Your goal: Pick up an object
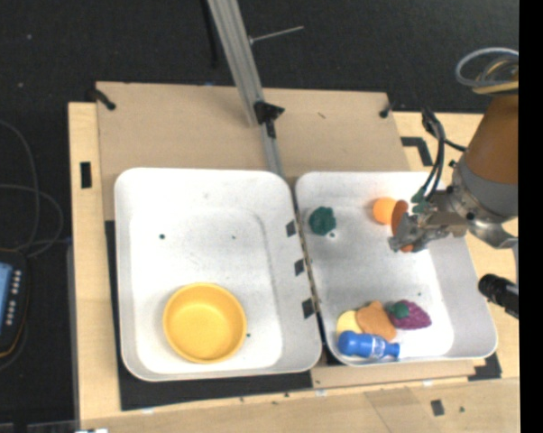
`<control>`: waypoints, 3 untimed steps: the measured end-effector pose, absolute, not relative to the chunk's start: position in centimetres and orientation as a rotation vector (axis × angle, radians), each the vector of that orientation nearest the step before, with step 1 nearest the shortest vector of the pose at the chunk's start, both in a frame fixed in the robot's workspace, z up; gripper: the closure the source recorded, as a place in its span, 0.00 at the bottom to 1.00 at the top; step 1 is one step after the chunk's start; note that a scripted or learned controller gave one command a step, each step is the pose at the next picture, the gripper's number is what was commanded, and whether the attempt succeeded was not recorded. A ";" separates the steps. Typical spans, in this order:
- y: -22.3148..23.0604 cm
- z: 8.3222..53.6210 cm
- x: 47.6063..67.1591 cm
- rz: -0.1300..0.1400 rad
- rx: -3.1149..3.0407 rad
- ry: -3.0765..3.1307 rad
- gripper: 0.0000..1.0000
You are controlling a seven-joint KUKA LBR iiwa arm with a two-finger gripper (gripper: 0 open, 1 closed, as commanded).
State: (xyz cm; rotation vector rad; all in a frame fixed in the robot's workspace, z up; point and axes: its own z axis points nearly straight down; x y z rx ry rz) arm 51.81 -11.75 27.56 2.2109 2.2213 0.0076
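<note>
— Two bins (208, 183) side by side. Left one: a yellow bowl (205, 321) at its near end.

— And the right one?

— A small dark green piece (322, 220) near the dividing edge. Along the near wall, a blue and yellow toy (367, 345), a tan piece (376, 318) and a purple one (409, 315), clustered and touching.

— The pincer?

— The gripper (407, 239) hangs low over the right bin's far end, just beside an orange ball (385, 210). Whether it touches, I cannot tell, nor whether it is spread or pressed together.
</note>
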 end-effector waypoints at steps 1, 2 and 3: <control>-6.3 27.3 53.2 0.003 2.212 2.229 1.00; -0.6 27.4 53.6 0.003 2.212 2.229 1.00; 3.8 27.0 54.0 0.002 2.214 2.226 1.00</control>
